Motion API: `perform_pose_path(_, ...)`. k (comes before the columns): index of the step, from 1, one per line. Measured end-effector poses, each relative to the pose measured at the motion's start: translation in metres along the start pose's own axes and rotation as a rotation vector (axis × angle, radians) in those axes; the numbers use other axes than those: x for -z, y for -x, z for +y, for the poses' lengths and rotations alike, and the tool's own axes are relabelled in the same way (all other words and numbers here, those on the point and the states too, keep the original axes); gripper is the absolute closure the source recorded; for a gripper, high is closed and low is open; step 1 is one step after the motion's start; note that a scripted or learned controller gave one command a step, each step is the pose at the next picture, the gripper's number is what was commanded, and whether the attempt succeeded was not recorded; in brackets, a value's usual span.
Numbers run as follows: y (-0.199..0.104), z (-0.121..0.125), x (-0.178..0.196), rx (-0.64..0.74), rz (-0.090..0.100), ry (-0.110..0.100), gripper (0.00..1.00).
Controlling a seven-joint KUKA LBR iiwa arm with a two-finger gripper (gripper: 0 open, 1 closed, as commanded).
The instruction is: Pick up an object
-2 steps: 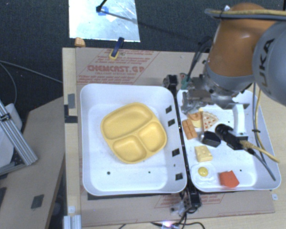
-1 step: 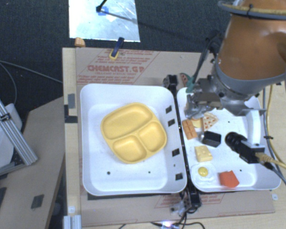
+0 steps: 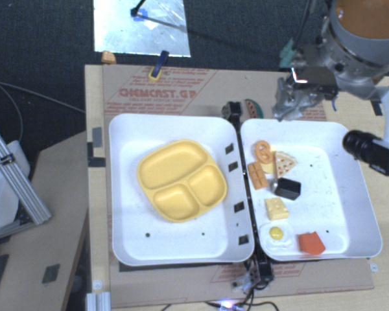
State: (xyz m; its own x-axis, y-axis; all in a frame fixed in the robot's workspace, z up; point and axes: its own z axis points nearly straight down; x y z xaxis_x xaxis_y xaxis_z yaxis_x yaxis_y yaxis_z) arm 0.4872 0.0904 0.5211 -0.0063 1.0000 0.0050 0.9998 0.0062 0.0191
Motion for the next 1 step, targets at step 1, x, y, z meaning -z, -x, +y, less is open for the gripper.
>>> perform_pose_path(1, 0.0603, -0.0007, 0.0155, -0.010, -0.006, -0.014, 1.00)
